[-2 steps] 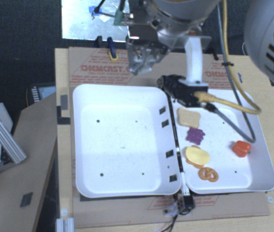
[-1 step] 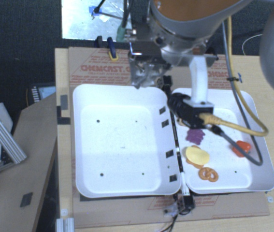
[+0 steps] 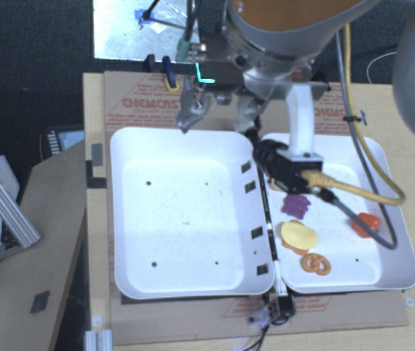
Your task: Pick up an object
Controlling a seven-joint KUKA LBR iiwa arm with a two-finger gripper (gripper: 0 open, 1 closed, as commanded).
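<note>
My gripper [image 3: 218, 119] hangs over the far edge of the left bin [image 3: 185, 225], its two fingers spread wide apart and open, with nothing between them. The left bin holds no objects. In the right bin [image 3: 383, 269] lie a purple piece [image 3: 295, 205], a yellow piece [image 3: 298, 235], a brown pretzel-shaped piece [image 3: 315, 264] and an orange-red piece [image 3: 367, 224]. All of them sit well to the right of and nearer than the gripper. The arm's broad orange band [image 3: 295, 2] fills the top of the view.
A black fitting [image 3: 284, 168] with a yellow cable [image 3: 353, 189] and a grey hose reaches over the right bin's far part, beside a white post [image 3: 300, 126]. Black clips [image 3: 257, 232] line the wall between the bins. Cardboard [image 3: 145, 101] lies under both bins.
</note>
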